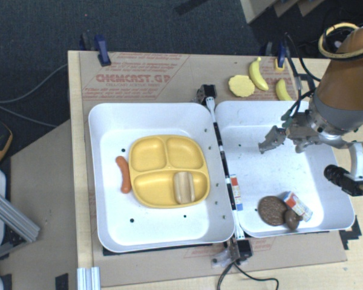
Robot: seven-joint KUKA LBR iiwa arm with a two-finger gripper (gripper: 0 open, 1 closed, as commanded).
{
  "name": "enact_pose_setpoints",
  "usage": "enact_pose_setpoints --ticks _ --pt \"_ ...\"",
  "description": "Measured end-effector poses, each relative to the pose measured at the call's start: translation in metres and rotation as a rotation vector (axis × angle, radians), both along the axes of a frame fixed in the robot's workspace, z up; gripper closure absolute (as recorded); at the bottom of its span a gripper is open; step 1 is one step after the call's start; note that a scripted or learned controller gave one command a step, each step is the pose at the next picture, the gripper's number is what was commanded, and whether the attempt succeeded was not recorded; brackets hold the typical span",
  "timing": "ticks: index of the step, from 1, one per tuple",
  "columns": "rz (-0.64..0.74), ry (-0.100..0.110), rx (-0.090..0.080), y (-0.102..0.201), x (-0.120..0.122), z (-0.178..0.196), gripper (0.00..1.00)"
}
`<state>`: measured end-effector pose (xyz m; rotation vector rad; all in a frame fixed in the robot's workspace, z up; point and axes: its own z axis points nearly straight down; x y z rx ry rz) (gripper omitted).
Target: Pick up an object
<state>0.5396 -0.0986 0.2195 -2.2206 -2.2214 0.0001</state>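
Pincer (285, 139) spread and unladen above right bin (248, 162), well apart from brown cookie (270, 210).

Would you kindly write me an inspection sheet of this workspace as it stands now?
Surface: bench bearing left bin and right bin.
Job's things: yellow divided plate holding a bread roll; hot dog beside it; brown cookie and small packet in right bin.
Clutter: two bananas and a yellow slice behind the bins.
Hand: above right bin, holding nothing.
Cables: one on the floor.
Surroundings: dark carpet.
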Motion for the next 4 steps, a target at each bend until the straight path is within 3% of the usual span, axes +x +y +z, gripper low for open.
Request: enact_pose_setpoints --ticks 1,2,3,4 --pt "-0.002 0.004 0.0 -0.004 -0.019 -0.14 0.0" --pt "-0.005 -0.006 -0.007 -0.092 0.04 -0.134 0.0" --pt "-0.003 0.009 0.004 -0.061 -0.066 -0.136 0.0" --pt "0.001 -0.004 -0.001 -0.117 0.012 -0.134 0.0"
